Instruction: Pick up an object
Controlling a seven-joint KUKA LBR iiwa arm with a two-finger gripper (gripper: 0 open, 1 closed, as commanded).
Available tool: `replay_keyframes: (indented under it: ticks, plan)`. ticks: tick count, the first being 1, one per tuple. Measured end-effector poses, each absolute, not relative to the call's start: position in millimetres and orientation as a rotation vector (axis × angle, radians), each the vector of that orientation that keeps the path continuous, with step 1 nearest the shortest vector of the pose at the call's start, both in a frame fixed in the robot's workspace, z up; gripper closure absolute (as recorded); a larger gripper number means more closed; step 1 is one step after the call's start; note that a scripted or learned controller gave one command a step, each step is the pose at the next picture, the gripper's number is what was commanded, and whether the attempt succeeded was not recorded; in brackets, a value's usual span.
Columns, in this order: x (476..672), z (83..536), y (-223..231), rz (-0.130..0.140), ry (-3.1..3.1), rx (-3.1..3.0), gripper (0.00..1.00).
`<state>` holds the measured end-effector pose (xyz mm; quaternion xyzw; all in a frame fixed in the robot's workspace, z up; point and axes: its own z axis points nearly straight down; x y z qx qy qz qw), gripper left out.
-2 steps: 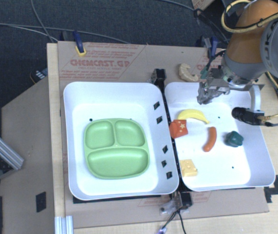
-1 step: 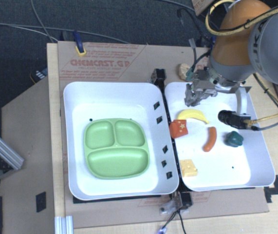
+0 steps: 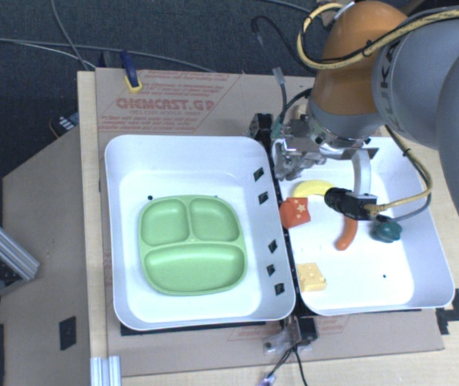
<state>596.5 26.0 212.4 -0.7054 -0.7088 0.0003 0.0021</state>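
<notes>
Can't be told if the jaws [image 3: 297, 161] are clenched; banana [image 3: 313, 188] could easily get nudged against the bin's [image 3: 422, 284] left wall.

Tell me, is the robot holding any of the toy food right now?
It cannot be told. The gripper is low over the far left corner of the right bin, just above the banana, but nothing clearly sits in it.

Robot lab: arm [image 3: 406, 63] over two white bins [image 3: 124, 215] on cardboard-topped bench [image 3: 181, 95], loose cables [image 3: 60, 22] on dark carpet far left.
</notes>
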Motion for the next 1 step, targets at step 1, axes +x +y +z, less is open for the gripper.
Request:
replay_keyframes:
  ticks: [1]
  plan:
    - [587.4,216.0,81.0,0.0,-2.225,-2.213,1.0]
